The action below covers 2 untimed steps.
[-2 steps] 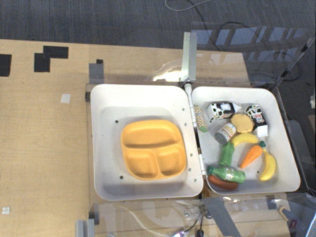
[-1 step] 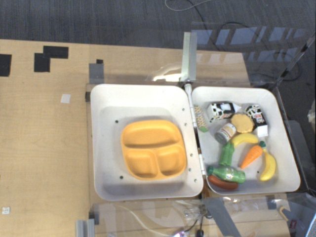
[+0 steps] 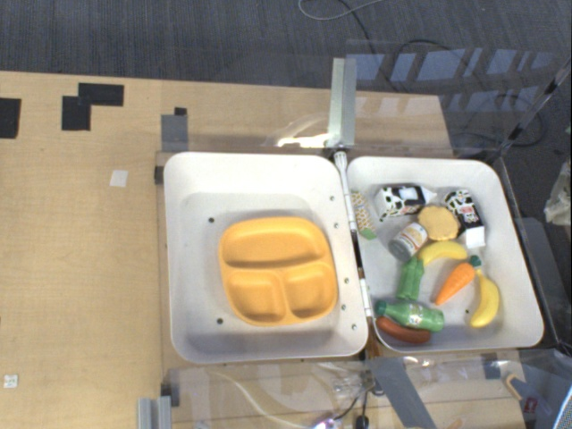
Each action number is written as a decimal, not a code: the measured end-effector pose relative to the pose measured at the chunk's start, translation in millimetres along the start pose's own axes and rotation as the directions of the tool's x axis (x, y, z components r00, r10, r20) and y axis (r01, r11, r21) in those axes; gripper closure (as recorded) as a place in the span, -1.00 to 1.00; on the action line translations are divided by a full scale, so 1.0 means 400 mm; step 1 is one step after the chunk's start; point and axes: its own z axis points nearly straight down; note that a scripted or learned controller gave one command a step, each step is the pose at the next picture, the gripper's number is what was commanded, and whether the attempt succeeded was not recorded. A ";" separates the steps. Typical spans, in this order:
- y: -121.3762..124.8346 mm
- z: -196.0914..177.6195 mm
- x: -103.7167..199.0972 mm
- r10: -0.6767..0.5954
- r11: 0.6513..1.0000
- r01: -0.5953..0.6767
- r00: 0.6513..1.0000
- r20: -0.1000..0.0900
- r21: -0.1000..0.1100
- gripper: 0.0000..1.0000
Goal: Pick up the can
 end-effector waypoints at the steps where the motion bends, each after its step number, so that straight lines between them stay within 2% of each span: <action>1: -0.021 0.030 0.030 -0.089 0.996 0.089 0.996 -0.001 -0.002 1.00; 2: -0.037 0.077 0.055 -0.172 0.985 0.172 0.985 -0.001 -0.002 1.00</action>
